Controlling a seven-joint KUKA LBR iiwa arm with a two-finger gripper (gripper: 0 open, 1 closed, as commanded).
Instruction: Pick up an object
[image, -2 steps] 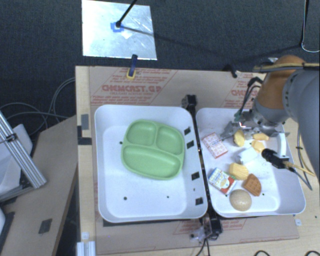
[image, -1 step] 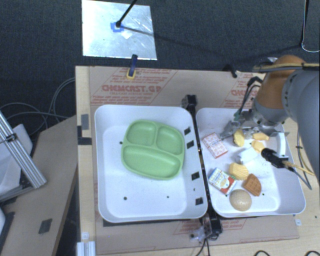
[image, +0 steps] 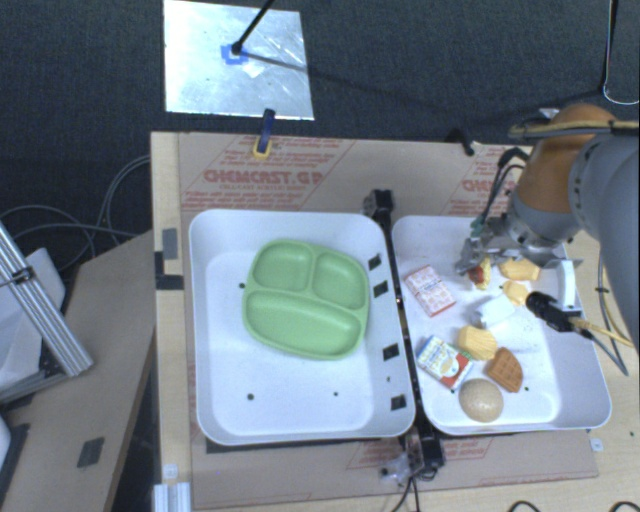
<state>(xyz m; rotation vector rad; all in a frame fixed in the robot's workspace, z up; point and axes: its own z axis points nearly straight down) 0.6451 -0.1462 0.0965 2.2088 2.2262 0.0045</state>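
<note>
Brown masking paper with red CHEMCAST GP lettering covers the worktop (image: 300, 165), and around it the floor (image: 80, 100) is dark, carpet-looking stuff, with a shiny crinkled metallic sheet (image: 200, 70) lying on it at the back and a ribbed aluminium rail (image: 40, 305) off to the left. Both bins are smooth white plastic with rounded corners. The left bin (image: 215, 400) has just a matte pale green divided plate (image: 305, 298), three compartments, sitting a bit skewed. The right bin (image: 580, 400) has all the small bits: a pink-and-white packet (image: 428, 290) lying flat, a colourful little packet (image: 442, 360), a yellow wedge (image: 477, 342), a brown grid-textured waffle (image: 506, 370), a round beige bun (image: 481, 400), a white block (image: 497, 310) and two pale yellow lumps (image: 518, 268). The grey arm (image: 590, 180) comes in from the right, and its gripper (image: 478, 252) is down at the back of the right bin, just beside a small red piece (image: 487, 272). Honestly can't tell if the gripper is spread or closed, or if it's got anything.
</note>
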